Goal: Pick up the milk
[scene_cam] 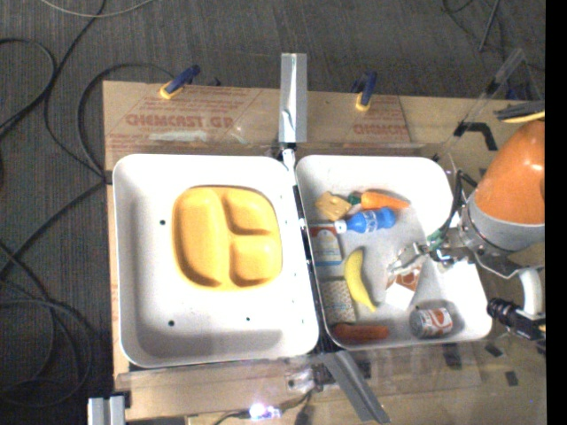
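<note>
In the right bin (443, 180), a pale carton with a blue and white label lies along the left wall; it looks like the milk (328, 250). My gripper (414, 258) hangs over the bin's right-middle, well to the right of that carton, with a banana (358, 278) between them. Just below the gripper lies a small red and white item (406, 279), partly hidden by it. The grey wrist and its orange band (518, 184) come in from the right edge.
The right bin also holds a carrot (384, 200), a blue bottle (368, 222), a tan biscuit (332, 206), a waffle-patterned piece (338, 297), a sausage (361, 332) and a can (431, 320). The left bin (142, 326) holds a yellow divided tray (228, 236).
</note>
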